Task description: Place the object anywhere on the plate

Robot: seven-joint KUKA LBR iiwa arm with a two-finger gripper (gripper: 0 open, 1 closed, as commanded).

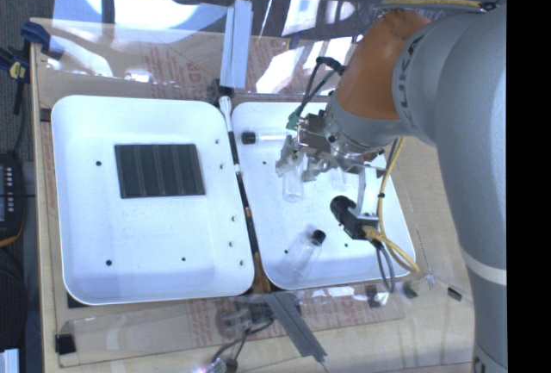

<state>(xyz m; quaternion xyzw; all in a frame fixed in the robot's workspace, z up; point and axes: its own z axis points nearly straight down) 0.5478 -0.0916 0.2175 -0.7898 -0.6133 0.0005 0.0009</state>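
Reaching in from the right, the grey arm (448,96) with its orange band hangs over the right bin (267,264), its hand (297,164) low above the bin's upper middle. Whether that hand is spread or pressed together cannot be told from this angle, since the clear parts around it blur into the white floor. A small clear vial (294,186) sits just under the hand, and it is unclear whether they touch. Another clear bottle with a black cap (306,252) lies tilted on the bin floor nearer the front edge, well apart from the hand. A thin clear tube with a dark tip (263,138) lies near the bin's upper left corner. The dark ribbed rectangular plate (160,170) rests in the left bin (77,268), with nothing on it. Both bins stand side by side on the table (129,80).
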